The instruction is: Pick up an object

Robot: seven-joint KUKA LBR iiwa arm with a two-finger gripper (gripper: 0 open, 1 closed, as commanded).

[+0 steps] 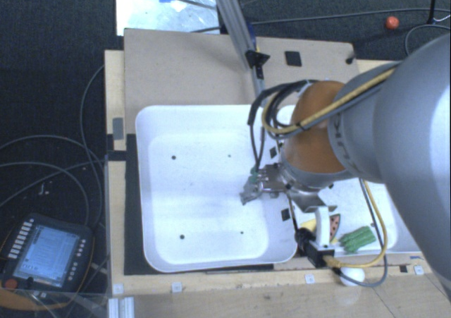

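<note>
My gripper [252, 190] hangs low over the right side of the left white bin [197, 168], near the wall it shares with the right bin [392, 237]. Nothing shows between its tips. The grey arm with its orange band [317, 133] covers most of the right bin. In the part of that bin that shows lie a green object [356, 237] and a small white item with red and orange markings [327, 227]. A white ball [352, 276] rests by the front edge of the bench, just outside the right bin.
A yellow cable [359, 264] loops from the arm down past the right bin's front rim. A teach pendant [46, 249] lies on the floor at the lower left. A slanted metal pole [232, 13] crosses above the bench's back edge.
</note>
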